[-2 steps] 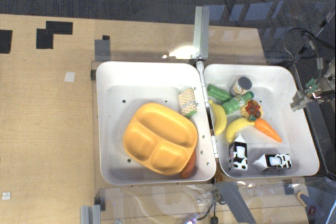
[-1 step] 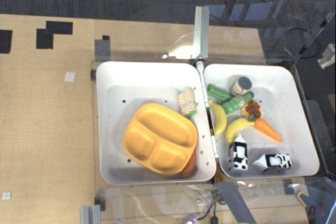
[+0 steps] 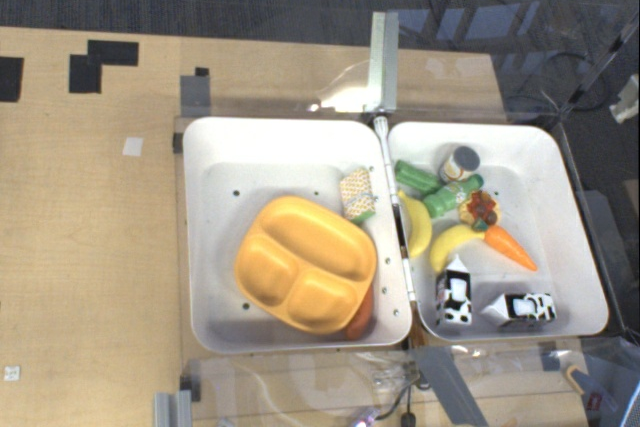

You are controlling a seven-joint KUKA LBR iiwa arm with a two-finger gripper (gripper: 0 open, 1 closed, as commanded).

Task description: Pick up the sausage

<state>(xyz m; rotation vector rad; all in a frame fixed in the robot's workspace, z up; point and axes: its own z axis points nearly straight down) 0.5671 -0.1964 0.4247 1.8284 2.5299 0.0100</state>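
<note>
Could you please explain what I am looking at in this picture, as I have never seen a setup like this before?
One fixed camera looks down at a slant on a bench bearing two shallow white bins. The left bin holds an upturned yellow tray with something red-orange peeking from under it, plus a small patterned item. The right bin holds toy food: green pieces, a can, two bananas, a carrot and two milk cartons. A robot arm normally reaches in from the right to pick items up.
</note>
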